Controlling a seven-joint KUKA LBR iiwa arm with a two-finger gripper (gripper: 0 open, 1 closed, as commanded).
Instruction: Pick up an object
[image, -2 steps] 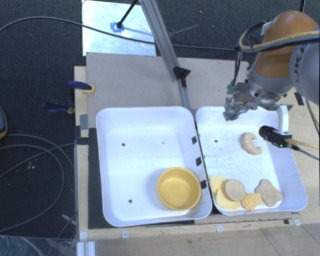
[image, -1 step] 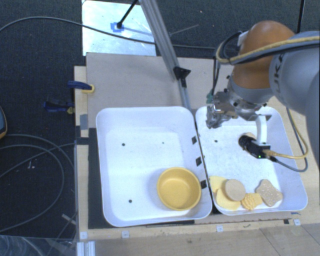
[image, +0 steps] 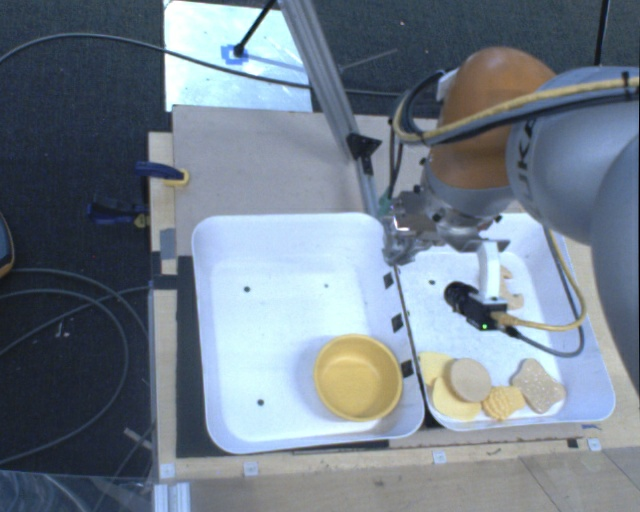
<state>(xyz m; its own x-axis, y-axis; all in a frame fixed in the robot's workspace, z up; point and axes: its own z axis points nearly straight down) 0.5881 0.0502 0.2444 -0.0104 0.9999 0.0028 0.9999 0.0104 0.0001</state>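
Grey arm (image: 575, 140): reaches in from the right and bends down over the right bin (image: 585, 378), with the orange band (image: 490, 110) sitting just above the wrist
Wrist: pointing down at the far left part of the right bin, right by the rim where the two bins meet
Jaws: tucked under the wrist, honestly can't tell if they're spread or pressed together
Yellow bowl (image: 358, 376): upright in the left bin (image: 260, 270), down in its front right corner near the shared rim
Pale yellow disc (image: 440, 397): front left of the right bin, partly under a tan round disc (image: 468, 379)
Waffle-pattern piece (image: 503, 403): just beside the tan disc, looks like it's touching it
Toast-shaped piece (image: 538, 386): right end of that same bunch along the front edge, well apart from the wrist
Small tan piece (image: 512, 297): on its own mid-bin, partly hidden
Worktop (image: 250, 160): brown board under both bins, blue clamp (image: 155, 172) on its left edge
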